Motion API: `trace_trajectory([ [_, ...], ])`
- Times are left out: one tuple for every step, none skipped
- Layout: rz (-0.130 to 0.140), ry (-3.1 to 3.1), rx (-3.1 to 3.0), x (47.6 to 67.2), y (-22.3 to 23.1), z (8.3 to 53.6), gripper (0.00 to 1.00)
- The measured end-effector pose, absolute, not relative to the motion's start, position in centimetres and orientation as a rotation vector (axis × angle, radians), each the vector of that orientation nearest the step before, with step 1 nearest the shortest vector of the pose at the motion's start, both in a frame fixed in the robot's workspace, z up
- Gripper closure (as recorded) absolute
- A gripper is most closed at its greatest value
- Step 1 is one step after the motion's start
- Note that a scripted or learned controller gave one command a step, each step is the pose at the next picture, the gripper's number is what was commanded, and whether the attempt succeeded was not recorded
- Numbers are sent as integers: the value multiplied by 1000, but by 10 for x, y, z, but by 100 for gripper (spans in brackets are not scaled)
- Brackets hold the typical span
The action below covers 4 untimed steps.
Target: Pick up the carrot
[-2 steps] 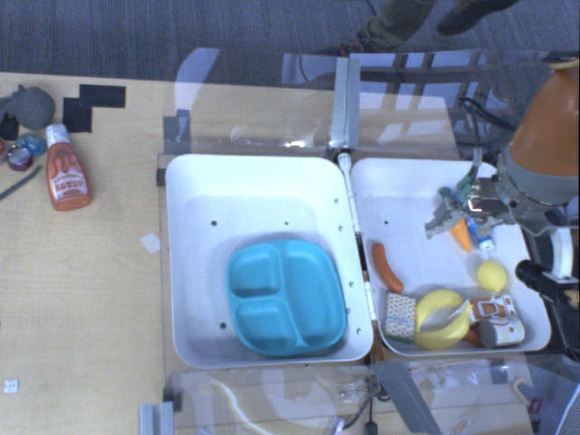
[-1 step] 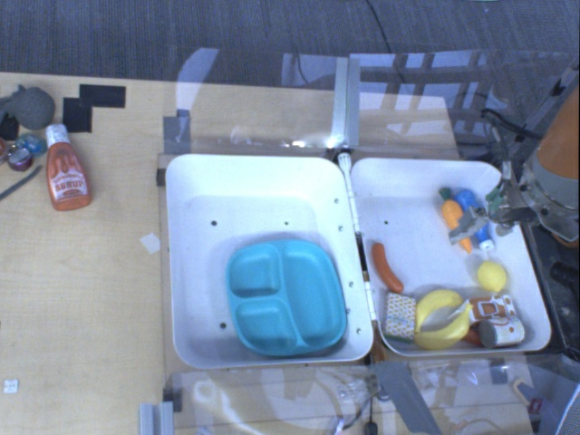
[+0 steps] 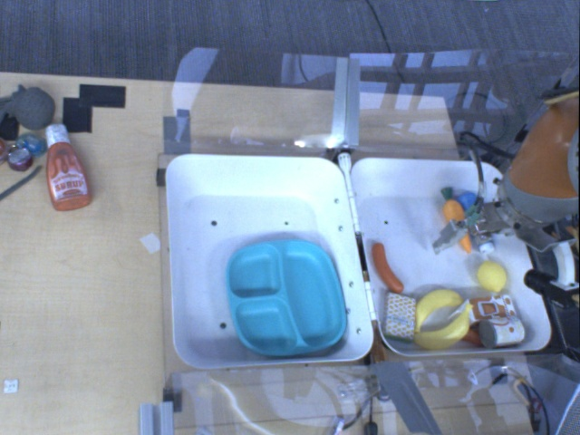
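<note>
The carrot [image 3: 452,210] is a small orange piece with a green top, lying in the upper middle of the right bin [image 3: 408,184]. A blue object [image 3: 468,201] lies right beside it. My gripper [image 3: 464,236] reaches in from the right and hangs just below and right of the carrot, very close to it. A bit of orange shows at the gripper's tip, and I cannot make out whether that is the carrot's body. The grey arm with its orange band [image 3: 546,157] covers the bin's right edge.
In the right bin lie a red sausage [image 3: 388,267], a lemon [image 3: 491,276], a banana [image 3: 441,316], a patterned box [image 3: 400,315] and a can [image 3: 499,327]. The left bin [image 3: 208,198] holds a blue divided plate [image 3: 285,295]. A ketchup bottle [image 3: 67,176] lies on the bench at the left.
</note>
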State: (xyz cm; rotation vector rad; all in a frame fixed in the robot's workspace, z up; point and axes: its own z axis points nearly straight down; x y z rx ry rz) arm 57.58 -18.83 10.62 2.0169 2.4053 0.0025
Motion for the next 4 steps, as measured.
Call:
trace_trajectory([
  [8,2401,2012,578,-188,119,100],
  [6,2190,2245,633,-143,193,100],
  [10,1847,2532,576,-176,89,100],
  [15,1856,2533,577,-172,88,0],
])
